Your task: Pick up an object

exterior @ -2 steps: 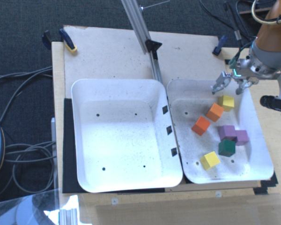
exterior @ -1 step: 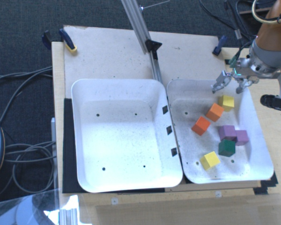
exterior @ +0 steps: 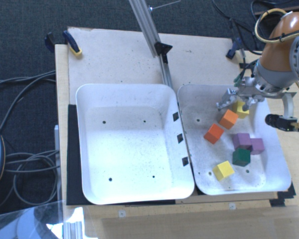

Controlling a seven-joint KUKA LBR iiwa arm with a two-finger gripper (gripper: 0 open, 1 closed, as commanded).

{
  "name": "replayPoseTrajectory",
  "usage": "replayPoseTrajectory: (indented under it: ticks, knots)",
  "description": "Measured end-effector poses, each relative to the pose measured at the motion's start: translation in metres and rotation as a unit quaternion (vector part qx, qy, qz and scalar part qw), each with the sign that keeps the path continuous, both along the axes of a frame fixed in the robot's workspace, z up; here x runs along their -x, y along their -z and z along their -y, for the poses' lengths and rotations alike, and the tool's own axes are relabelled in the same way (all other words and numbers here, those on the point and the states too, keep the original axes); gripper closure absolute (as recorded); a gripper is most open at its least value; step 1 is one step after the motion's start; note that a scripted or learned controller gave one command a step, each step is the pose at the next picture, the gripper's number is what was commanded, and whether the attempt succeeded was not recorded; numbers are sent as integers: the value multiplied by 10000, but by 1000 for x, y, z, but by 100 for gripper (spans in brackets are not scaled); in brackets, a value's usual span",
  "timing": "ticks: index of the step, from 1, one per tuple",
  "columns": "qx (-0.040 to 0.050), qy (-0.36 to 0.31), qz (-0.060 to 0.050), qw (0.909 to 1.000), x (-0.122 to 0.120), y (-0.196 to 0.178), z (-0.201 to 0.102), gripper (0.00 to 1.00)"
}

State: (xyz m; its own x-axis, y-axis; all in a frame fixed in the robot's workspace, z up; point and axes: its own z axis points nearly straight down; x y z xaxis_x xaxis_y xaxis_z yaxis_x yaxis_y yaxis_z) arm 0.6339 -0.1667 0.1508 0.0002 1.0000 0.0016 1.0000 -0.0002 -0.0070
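Bench: pale board (exterior: 114,54) on dark carpet, bearing two shallow white bins side by side.
Right bin: holds all the blocks; wall point (exterior: 187,133).
Gripper: (exterior: 237,101) low over the bin's 12 o'clock area, on the grey arm (exterior: 281,49) entering from 3 o'clock.
Claw state: cannot tell — fingers blur into the blocks beneath.
Small yellow block: (exterior: 243,111) directly under the gripper; whether it is pinched cannot be told.
Orange block, upper: (exterior: 228,119) at 7 o'clock of the gripper, just beside the small yellow block.
Orange block, lower: (exterior: 214,133) at 7 o'clock of the upper one, near it.
Purple piece: (exterior: 248,142) at bin centre-right, touching the green block (exterior: 241,157) at its 6 o'clock.
Large yellow block: (exterior: 223,171) — toward the bin's 6 o'clock edge.
Left bin: (exterior: 89,108) beside the right bin, at its 9 o'clock.
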Motion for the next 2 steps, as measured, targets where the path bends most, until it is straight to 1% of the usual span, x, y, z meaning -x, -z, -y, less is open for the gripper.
replayPoseTrajectory:
  ticks: [1, 2]
  knots:
    - [20, -6, 97, 10000, -4, 32, 0, 0]
    - [34, -9, 120, 9999, -6, 21, 1, 100]
